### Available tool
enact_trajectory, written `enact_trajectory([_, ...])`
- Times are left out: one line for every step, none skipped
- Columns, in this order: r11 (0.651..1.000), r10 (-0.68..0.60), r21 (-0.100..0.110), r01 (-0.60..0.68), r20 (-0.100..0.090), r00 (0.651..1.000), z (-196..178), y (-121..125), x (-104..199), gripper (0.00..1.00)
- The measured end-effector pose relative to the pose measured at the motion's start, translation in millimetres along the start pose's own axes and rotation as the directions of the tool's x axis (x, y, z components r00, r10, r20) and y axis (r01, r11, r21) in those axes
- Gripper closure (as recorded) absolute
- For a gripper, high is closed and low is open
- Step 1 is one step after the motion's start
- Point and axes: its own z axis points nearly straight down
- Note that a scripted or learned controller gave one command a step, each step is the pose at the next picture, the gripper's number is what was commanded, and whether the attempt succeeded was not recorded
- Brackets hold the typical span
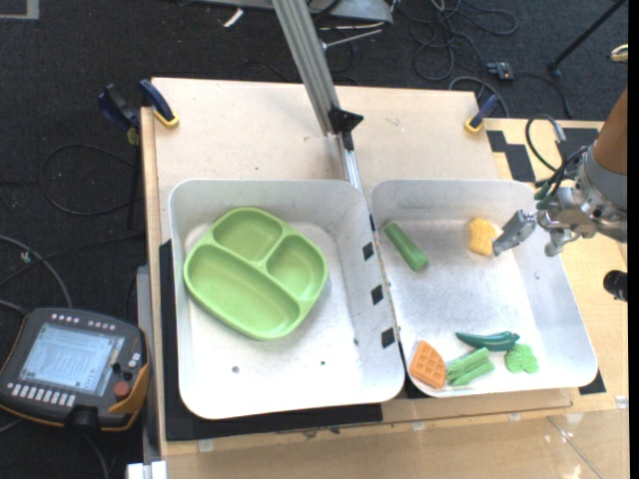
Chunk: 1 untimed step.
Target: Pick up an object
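The right bin [559, 297] holds several toy foods. A green cucumber-like stick [406, 246] lies near its upper left. A yellow chunk [482, 236] sits at the upper middle. Along the front edge lie an orange waffle piece [428, 364], a dark green pepper [487, 339], a light green pod [469, 368] and a small green broccoli piece [521, 359]. My gripper [534, 238] hangs over the bin's upper right, just right of the yellow chunk. Its fingers are spread open, and nothing sits between them.
The left bin [200, 367] contains a light green divided plate [256, 270]. A slanted metal pole [310, 53] rises from the bench behind the bins' shared wall. A teach pendant [70, 362] lies on the floor at the lower left.
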Motion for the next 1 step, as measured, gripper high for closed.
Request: enact_trajectory([1.0,-0.003,-0.002,0.003,0.0,1.0,-10.1,0.7,0.3,1.0])
